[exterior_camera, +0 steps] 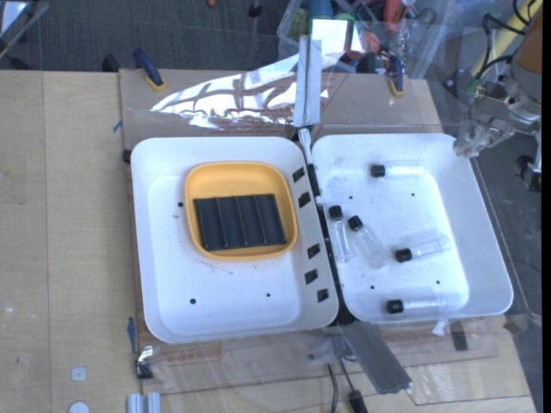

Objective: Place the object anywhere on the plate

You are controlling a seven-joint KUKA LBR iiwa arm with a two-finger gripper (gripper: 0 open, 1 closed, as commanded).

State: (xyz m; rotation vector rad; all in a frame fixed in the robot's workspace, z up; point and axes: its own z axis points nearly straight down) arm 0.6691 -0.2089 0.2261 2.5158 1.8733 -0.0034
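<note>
1. The gripper (472, 141) hangs over the far right corner of the right bin (482, 231). It looks blurry, so I cannot tell how it is set, and I see nothing in it.
2. The things to pick up are small clear tubes with black caps. One tube (398, 170) lies near the far edge of the right bin, closest to the gripper. Another tube (422, 249) lies near the middle, and a third tube (417, 304) lies by the near edge.
3. They look light, hard and smooth, so I think they can roll or slip. Grabbing one across the middle seems best.
4. More small tubes (349, 231) lie close together by the left edge.
5. The yellow plate (237, 177) sits in the left bin (164, 256), with a dark ridged pad (238, 220) on it.
6. The wall between the bins is in the way.
</note>
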